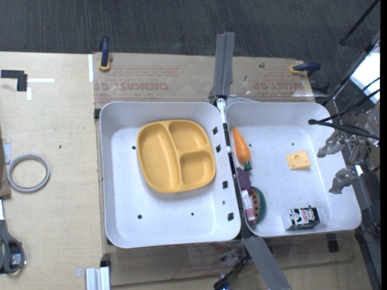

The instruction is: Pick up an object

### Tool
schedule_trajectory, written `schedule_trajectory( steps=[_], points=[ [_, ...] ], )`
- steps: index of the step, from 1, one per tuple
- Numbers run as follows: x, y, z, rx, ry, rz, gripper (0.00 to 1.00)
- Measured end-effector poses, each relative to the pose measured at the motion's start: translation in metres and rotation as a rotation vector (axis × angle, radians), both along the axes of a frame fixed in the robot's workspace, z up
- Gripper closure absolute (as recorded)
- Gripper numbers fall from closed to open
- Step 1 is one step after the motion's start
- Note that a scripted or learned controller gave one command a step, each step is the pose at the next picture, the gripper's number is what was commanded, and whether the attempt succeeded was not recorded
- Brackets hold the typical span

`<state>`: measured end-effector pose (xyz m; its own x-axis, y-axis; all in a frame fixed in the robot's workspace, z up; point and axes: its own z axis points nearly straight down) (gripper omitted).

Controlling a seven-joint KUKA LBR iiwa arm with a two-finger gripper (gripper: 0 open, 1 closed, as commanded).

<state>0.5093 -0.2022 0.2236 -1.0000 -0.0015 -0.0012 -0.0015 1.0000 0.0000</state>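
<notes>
So the gripper is parked out over the right rim of the right bin, fingers spread apart with nothing between them, so as far as I can judge the pick hasn't really started, everything's still lying in the bins. Going from the near edge back: closest to us in the right bin is a little black-and-white carton down by the front corner, and over against the divider there's a watermelon slice with a purple eggplant-looking thing lying right on it. A bit further back in open floor sits the cheese wedge, and that's the nearest thing to the gripper and well apart from everything else, so my guess is it's the easy target. Then the carrot is tucked along the divider behind that. The left bin just has the yellow divided plate. Still to do: basically all of it, i.e. move in, descend, close, lift.
</notes>
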Motion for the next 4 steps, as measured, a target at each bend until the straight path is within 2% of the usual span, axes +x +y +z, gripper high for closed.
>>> schedule_trajectory(
  steps=[1,2,3,4],
  points=[
    [0.048,-0.019,-0.018,-0.001,-0.001,0.022,0.00],
    [0.068,-0.019,-0.090,0.000,0.000,-0.321,0.00],
    [0.141,-0.020,-0.068,-0.001,-0.005,-0.204,0.00],
    [0.141,-0.020,0.032,-0.001,-0.005,-0.252,0.00]
  ],
)
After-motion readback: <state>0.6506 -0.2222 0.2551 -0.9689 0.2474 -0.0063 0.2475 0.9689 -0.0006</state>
